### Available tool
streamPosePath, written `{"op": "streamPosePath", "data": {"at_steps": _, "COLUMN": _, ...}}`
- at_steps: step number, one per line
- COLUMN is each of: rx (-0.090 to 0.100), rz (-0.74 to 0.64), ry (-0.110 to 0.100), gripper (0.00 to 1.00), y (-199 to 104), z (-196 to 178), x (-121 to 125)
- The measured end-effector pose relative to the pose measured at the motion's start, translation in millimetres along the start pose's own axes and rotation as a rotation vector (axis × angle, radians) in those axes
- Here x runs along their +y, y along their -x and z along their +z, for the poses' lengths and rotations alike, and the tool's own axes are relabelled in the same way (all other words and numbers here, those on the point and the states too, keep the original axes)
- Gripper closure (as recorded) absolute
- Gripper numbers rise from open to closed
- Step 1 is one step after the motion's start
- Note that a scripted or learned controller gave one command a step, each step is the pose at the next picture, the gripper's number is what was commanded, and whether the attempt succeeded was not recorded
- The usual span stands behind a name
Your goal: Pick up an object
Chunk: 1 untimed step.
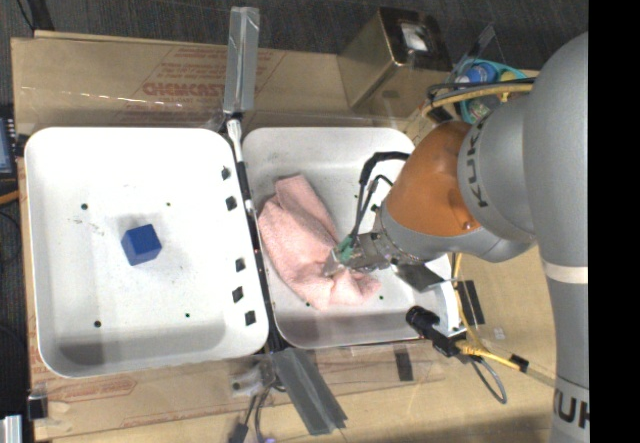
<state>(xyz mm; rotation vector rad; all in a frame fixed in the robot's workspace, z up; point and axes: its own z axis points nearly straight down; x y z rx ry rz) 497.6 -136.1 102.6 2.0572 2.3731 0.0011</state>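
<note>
Grey arm (520, 161) reaching in from right, wrist bent down, jaws low

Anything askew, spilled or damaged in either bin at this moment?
Nothing looks damaged or spilled. The pink cloth lies crumpled in the right bin under the gripper; the blue cube sits alone in the left bin.

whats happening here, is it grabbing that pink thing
A grey and orange robot arm reaches in from the right and has its claw down on a crumpled pink cloth in the right bin. The claw is right at the cloth's lower right part, but the view does not settle whether it has a grip. The cloth lies on the bin floor. A small blue cube sits alone in the left bin, untouched.
</note>
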Motion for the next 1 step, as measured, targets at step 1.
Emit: {"op": "streamPosePath", "data": {"at_steps": 1, "rx": 0.001, "rz": 0.160, "ry": -0.005, "gripper": 1.00, "y": -43.8, "z": -88.5, "x": 58.0}}
